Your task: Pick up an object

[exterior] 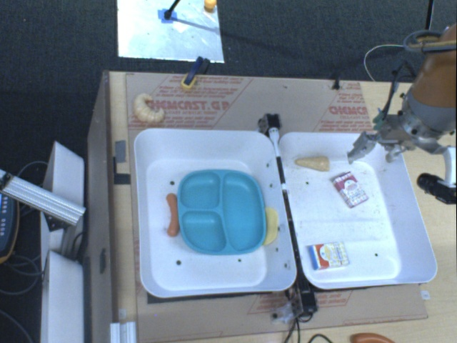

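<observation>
Above the far right corner of the right bin (410,263), the gripper (376,147) hangs with nothing between its fingers; whether it is open I cannot tell. The red packet (349,190) lies near it, unlifted; the pick-up has yet to begin.

Blue tray (220,211) left bin (207,144), claw (374,146) over right bin (407,220)

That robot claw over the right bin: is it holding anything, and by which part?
Nothing is held. The gripper hangs above the right bin's far edge, apart from the cone-shaped piece and the red packet.

End effector (377,146) low, arm slanted
</observation>
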`<state>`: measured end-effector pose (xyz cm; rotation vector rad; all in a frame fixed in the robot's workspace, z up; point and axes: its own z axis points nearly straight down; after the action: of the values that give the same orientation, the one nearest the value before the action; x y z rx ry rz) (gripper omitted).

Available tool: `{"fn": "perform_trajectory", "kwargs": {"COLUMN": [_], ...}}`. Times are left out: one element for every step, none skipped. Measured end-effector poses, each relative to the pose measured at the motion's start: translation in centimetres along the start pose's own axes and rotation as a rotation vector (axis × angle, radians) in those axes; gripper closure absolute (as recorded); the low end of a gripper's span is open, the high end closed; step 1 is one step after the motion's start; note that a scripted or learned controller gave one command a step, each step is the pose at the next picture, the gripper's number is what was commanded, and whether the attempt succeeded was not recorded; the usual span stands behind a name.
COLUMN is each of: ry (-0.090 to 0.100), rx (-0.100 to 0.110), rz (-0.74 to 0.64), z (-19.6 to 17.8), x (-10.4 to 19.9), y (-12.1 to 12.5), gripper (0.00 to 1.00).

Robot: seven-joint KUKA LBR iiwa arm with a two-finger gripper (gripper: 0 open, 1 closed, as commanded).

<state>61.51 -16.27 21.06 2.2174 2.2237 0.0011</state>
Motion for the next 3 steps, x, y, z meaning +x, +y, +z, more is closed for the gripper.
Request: {"fn": "perform_trajectory", "kwargs": {"ry": [0.0,-0.001,0.0], "rx": [-0.001,-0.002,0.0], "rz": [0.002,0.002,0.001], "z": [12.6,12.5,12.6], "x": [-0.9,-3.2,-0.4], "y": [0.4,1.1,-1.7], "gripper": [0.0,0.0,0.0]}}
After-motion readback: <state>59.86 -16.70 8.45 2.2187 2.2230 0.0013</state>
